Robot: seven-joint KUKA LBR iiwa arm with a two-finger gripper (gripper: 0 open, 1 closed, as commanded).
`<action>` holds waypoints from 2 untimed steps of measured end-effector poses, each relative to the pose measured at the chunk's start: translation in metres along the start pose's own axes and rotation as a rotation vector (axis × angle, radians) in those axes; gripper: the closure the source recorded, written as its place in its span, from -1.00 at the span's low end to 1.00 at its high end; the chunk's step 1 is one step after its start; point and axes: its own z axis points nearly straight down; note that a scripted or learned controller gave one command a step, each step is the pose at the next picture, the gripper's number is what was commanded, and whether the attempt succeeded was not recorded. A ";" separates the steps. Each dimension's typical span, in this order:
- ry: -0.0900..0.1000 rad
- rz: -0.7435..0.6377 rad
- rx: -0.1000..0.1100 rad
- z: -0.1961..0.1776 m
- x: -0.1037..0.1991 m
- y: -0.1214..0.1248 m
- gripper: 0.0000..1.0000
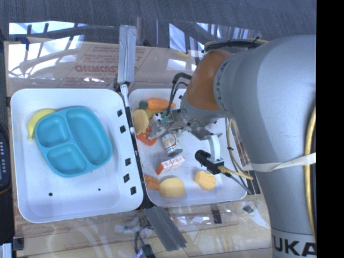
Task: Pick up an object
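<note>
Camera view looks down on two white bins: the left bin (32, 198) carries a blue divided plate (75, 138) with a yellow banana (36, 120) tucked at its far-left edge, while the right bin (231, 195) holds a jumble of toy food. The gripper (164, 127) sits low over that jumble, just above a small can (170, 143) lying on its side; whether the fingers are spread or closed I cannot tell, since wrist and cables mask them. Nothing is visibly held between them.

Around the can lie a carrot (157, 104), a pale pear-like piece (141, 120), a red-and-white carton (171, 163), a lemon (172, 187) and a small orange-yellow fruit (205, 180).

Judging from this, the can is the likeliest target. A good grasp would straddle its narrow width rather than its length, descend squarely, and avoid nudging the pear-like piece beside it, since a round can may roll away.
</note>
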 end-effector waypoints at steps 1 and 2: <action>0.009 -0.007 0.009 -0.006 0.005 -0.001 1.00; 0.005 -0.006 0.009 -0.007 0.002 -0.001 -1.00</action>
